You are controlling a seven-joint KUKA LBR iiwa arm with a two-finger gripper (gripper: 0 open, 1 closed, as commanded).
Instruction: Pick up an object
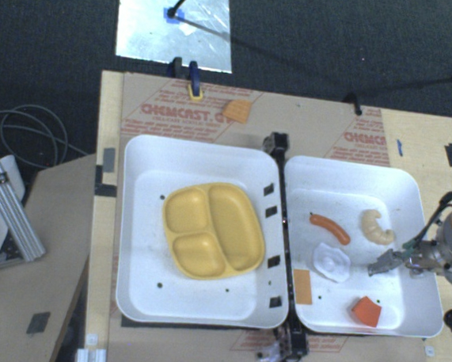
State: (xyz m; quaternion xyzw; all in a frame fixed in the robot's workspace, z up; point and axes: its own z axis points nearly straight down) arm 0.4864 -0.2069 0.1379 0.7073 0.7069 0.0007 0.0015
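From the camera above, the bench around my bins carries loose odds: a small orange square (pixel 237 110) lies on the board beyond the left bin, a blue-and-yellow clamp (pixel 194 81) bites the far edge near it, and a shiny metal sheet (pixel 176 19) rests on the dark floor further back. A black divider (pixel 279 221) with clips runs between the two bins, and a tan card (pixel 302 286) lies against it at the near end of the right bin. The left bin (pixel 132 287) holds a yellow divided plate (pixel 213 231), tilted diagonally in the middle. The right bin (pixel 415 194) holds the pickable things: a red sausage (pixel 330 228) near the centre, a pale croissant-like piece (pixel 376 226) just beside it to the right, a white crumpled lump (pixel 332 263) below the sausage, and an orange block (pixel 366 311) at the near corner. My claw (pixel 382 266) hangs over the right side of that bin, between the pale piece and the orange block, near the white lump; nothing sits between its tips, and I cannot tell how wide they stand.
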